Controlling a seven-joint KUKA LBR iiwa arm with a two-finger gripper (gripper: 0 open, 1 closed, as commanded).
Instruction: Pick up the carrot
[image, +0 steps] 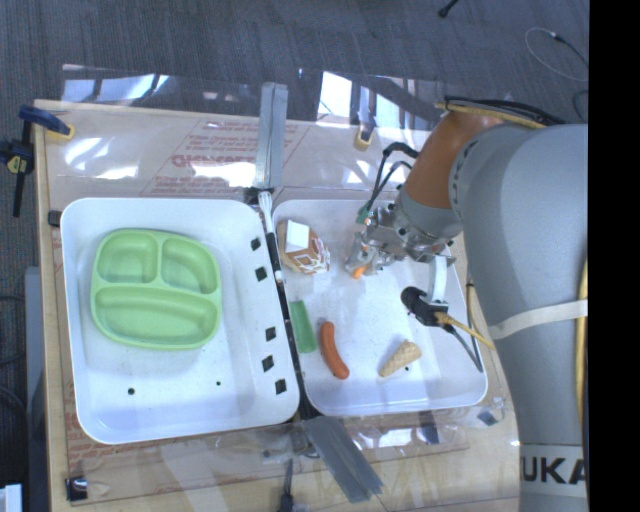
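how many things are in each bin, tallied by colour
Green: 2, the divided tray in the left bin and a green stick in the right bin
Orange-red: 1, the sausage
Tan: 1, the cone
Brown and white: 1, the sandwich piece
Total: 5

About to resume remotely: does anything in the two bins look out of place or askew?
Nothing looks spilled or damaged. The green tray sits flat in the left bin. In the right bin, the gripper is down near something orange, not the sausage.
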